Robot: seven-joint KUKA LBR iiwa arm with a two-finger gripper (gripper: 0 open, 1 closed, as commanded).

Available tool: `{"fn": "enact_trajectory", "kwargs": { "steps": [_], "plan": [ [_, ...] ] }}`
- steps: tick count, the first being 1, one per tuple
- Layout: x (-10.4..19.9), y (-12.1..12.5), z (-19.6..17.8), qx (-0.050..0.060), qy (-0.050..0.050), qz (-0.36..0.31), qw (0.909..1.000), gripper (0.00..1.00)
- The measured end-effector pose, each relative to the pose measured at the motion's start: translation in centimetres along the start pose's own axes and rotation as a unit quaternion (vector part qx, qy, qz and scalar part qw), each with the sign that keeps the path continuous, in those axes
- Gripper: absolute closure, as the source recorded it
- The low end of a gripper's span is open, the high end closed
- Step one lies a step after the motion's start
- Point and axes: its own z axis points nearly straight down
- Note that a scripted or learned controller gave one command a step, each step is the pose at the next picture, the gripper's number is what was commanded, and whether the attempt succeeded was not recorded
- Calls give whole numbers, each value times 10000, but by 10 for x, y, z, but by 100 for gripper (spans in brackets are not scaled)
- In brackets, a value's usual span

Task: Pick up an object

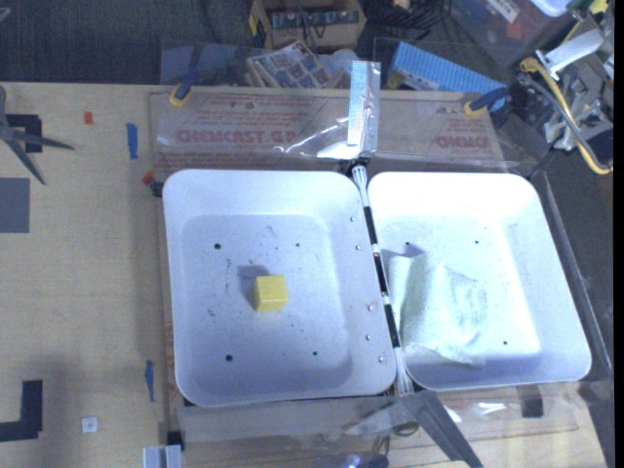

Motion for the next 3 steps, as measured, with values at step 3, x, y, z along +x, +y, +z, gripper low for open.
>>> {"fn": "enact_trajectory", "kwargs": {
  "steps": [3],
  "plan": [
    [-64, 5, -83, -22, 26, 1160, 9932, 100]
  ]
}}
